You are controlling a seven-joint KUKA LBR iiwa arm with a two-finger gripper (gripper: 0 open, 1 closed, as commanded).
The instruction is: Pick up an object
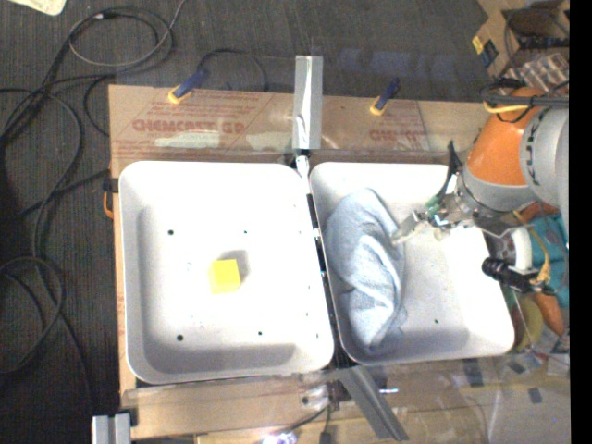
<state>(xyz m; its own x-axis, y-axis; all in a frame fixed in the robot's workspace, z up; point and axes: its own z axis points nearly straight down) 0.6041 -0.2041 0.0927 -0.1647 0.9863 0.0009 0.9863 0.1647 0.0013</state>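
A small yellow block [227, 275] lies near the middle of the left bin [157, 192]. A pale grey-blue cloth [368, 266] is bunched along the left side of the right bin [462, 331], running from its back to its front. My gripper [418, 224] reaches in from the right over the right bin, its tips close to the cloth's upper right edge. Nothing shows between the tips, and their spread is too small and blurred to read.
A metal post [307, 100] stands behind the seam between the bins. Blue and yellow clamps [189, 85] hold the cardboard base at the back. Cables [55, 137] lie on the floor at left. Boxes and clutter [527, 17] crowd the right side.
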